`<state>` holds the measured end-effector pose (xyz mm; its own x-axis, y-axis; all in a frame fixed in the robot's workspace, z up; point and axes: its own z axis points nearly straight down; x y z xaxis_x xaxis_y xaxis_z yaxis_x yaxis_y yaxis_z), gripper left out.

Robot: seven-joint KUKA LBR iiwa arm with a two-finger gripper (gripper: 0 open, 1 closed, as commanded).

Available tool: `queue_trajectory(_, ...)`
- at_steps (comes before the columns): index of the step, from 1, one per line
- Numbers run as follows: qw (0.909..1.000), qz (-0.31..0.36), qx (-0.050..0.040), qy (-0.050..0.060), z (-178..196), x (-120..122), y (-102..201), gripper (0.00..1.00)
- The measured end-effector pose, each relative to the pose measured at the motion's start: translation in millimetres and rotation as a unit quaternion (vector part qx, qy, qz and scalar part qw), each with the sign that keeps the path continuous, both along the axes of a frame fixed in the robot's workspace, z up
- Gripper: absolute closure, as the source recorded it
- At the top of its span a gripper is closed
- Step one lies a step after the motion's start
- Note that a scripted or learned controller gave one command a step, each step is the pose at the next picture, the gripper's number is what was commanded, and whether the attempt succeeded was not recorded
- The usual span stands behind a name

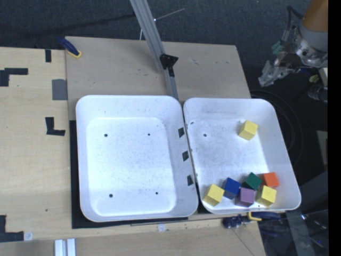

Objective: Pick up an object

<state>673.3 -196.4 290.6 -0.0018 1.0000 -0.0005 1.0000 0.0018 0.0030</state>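
The hand (272, 73) is hanging beyond the right bin (277, 116), grip unclear; crowded cubes (245, 188) are risking a fumbled grab.

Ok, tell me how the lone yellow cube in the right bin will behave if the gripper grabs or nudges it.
The lone yellow cube looks rigid, with flat faces, so it should sit squarely between fingers and slide rather than roll. It looks small, so probably light. It stands apart from the cluster near the right bin front edge, so a nudge likely disturbs nothing else.

Single fixed cam overhead, slanted down, mid-range; both bins (184, 143) in frame.
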Motion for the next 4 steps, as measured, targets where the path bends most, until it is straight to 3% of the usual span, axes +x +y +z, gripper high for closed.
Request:
queue_trajectory(1, 1.0, 0.002, 0.0009, 0.001, 3, -6, 54, 1.0)
queue_trajectory(4, 1.0, 0.002, 0.001, 0.003, -37, -37, 202, 1.0)
